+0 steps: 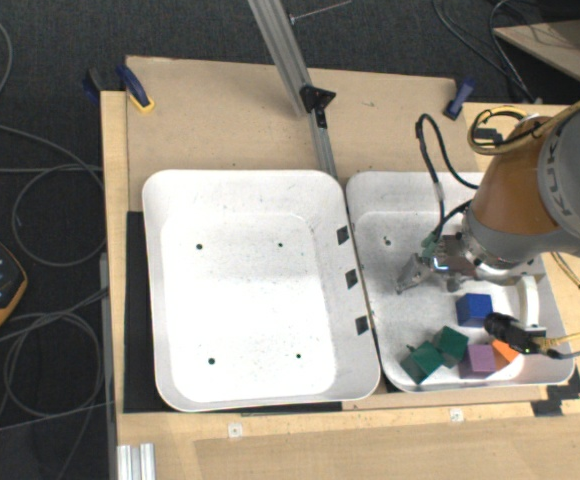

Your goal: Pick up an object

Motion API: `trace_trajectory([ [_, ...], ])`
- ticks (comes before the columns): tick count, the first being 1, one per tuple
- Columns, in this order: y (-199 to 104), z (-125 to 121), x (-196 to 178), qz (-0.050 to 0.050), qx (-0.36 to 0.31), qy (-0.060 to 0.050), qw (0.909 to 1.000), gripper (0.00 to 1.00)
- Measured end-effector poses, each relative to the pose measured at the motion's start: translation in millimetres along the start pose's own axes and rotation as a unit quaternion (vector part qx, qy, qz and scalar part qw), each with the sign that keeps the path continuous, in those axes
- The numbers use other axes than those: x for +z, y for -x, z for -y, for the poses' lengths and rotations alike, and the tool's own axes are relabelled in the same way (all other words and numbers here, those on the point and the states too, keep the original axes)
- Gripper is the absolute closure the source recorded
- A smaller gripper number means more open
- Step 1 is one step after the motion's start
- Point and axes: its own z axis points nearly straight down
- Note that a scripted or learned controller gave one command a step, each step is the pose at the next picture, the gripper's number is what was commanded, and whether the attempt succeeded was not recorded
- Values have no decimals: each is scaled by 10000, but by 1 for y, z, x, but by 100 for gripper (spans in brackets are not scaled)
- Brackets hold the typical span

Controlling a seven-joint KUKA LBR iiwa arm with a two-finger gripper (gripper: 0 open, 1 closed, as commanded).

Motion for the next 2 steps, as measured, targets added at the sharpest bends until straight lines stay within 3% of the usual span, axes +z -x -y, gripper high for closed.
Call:
trace_trajectory([
  [1, 0, -2, -14, 5, -3, 39, 10000, 100],
  [2, -9, -9, -67, 15, -13, 69, 10000, 100],
])
